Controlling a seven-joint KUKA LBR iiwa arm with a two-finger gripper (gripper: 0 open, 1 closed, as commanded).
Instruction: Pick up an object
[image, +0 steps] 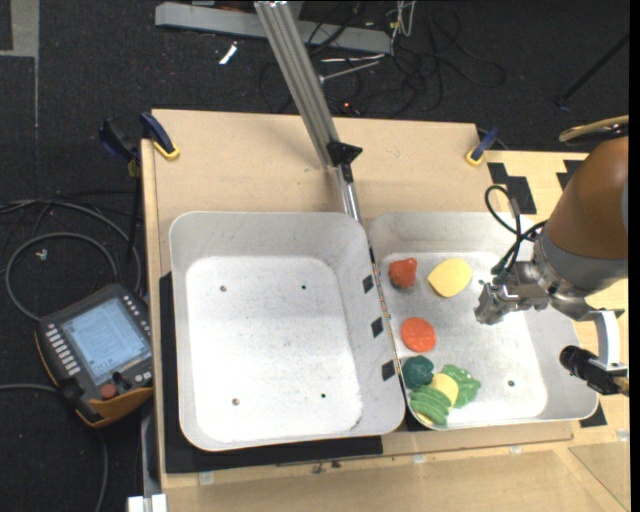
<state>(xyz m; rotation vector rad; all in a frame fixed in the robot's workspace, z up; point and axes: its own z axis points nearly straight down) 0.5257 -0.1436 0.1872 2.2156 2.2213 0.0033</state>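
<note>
The right bin (520, 400) holds several small toys. A red piece (403, 273) lies near the bin's left wall, with a yellow lemon-like piece (451, 278) just right of it. An orange-red disc (418, 333) sits below them. A cluster of green pieces with some yellow (440, 386) rests at the bin's front left. My gripper (488, 306) hangs over the right bin, right of the yellow piece and apart from it. Nothing shows between its tips.
The left bin (200, 240) sits beside the right one. A slanted metal pole (310, 100) crosses the bench's back edge down toward the bins' divide. Blue and yellow clamps (160, 138) grip the bench corners. A teach pendant (95, 345) lies on the floor at left.
</note>
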